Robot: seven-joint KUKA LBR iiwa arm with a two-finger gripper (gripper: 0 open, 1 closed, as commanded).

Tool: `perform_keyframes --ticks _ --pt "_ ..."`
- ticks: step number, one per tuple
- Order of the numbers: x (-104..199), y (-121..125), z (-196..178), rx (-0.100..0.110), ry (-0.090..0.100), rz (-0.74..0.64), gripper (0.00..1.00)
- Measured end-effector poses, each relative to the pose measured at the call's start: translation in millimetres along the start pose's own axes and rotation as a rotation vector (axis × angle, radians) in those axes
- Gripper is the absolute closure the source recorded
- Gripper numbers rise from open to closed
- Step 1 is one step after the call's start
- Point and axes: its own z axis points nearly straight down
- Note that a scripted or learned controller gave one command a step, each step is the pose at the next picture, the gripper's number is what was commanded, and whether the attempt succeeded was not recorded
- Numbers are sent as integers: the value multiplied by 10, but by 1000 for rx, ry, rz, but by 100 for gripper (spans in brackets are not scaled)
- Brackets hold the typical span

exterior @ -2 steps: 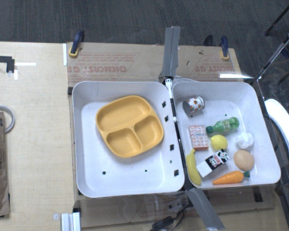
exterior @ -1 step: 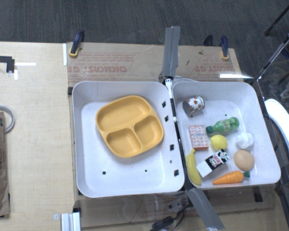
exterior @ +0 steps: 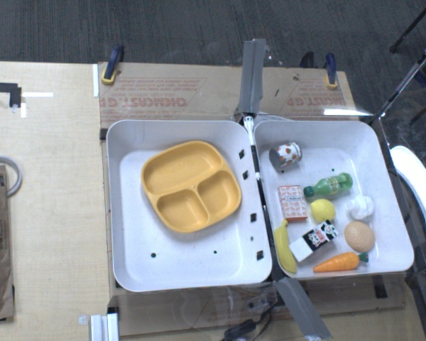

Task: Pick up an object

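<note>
Two white bins stand side by side. The left bin (exterior: 128, 261) holds a yellow divided plate (exterior: 192, 185). The right bin (exterior: 383, 155) holds a green bottle (exterior: 330, 185), lemon (exterior: 322, 209), banana (exterior: 284, 251), carrot (exterior: 337, 263), brown egg (exterior: 359, 236), pink box (exterior: 292, 202) and, perhaps, a garlic bulb (exterior: 361, 207).

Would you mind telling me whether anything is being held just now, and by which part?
Nothing is seen held: the carrot, green bottle, lemon and banana all lie loose in the right bin.

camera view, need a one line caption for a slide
Yellow divided plate in the left bin; toy foods, among them a banana and carrot, in the right bin.
</note>
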Motion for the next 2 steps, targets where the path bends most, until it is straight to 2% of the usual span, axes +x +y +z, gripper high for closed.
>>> perform_keyframes --ticks 1,2 --pt "668 -13 -5 0 1 111 100" --pt "801 -215 385 1 0 111 100"
